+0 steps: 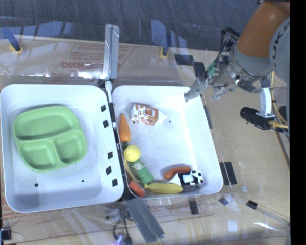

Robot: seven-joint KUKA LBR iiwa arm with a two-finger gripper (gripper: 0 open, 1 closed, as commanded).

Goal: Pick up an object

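jaws on the gripper — honestly can't tell if they're open or closed from where i'm standing, it's just a grey tip hanging over the back right corner of the right bin, nothing in it that i can see. all the stuff is down in that bin: a small carton near the back, a carrot along the left wall, a lemon below it, then a banana, a sausage and a black and white toy crowded at the front. left bin just has a green tray. if it were me i'd go for the carton, it sits apart from the rest. come straight down, centre over it, don't clip the wall.
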